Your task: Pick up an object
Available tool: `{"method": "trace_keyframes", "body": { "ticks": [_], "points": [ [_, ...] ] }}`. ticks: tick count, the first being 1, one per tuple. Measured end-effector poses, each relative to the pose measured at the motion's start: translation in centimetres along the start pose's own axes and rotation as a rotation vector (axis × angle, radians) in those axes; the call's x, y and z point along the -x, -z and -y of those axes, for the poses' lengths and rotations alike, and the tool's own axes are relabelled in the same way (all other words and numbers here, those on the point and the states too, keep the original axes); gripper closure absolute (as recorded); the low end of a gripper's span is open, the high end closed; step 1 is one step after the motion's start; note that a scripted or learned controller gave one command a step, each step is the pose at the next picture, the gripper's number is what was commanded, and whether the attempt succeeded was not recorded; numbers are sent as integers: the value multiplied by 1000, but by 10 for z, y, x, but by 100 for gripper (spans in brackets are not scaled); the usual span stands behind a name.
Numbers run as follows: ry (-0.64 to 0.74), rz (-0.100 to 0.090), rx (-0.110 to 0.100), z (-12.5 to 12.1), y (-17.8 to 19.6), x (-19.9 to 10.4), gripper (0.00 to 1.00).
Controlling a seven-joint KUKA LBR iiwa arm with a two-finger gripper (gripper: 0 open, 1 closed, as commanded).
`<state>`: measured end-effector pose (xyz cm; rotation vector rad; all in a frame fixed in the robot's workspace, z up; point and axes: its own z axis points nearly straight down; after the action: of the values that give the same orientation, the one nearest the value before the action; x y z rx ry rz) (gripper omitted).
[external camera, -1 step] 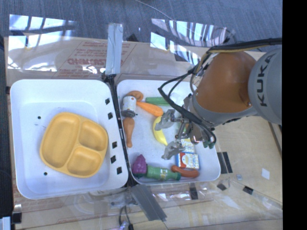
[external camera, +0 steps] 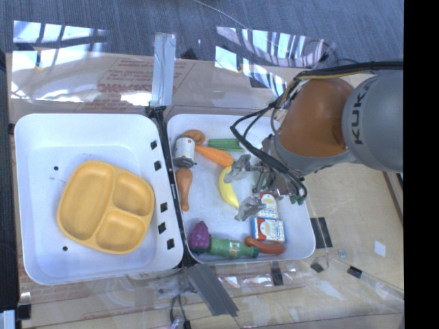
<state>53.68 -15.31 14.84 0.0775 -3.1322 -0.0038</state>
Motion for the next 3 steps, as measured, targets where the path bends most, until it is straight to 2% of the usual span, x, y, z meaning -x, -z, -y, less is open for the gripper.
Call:
{"method": "trace_keyframes", "body": {
  "ticks": [1, 2, 3],
  "points": [
    [-141, 4, -1, -40, -60, 9, 0],
    [-133, 1, 0, -42, -53, 10, 100],
    [-132, 0, 0, -42, -53, 10, 0]
  ]
}}
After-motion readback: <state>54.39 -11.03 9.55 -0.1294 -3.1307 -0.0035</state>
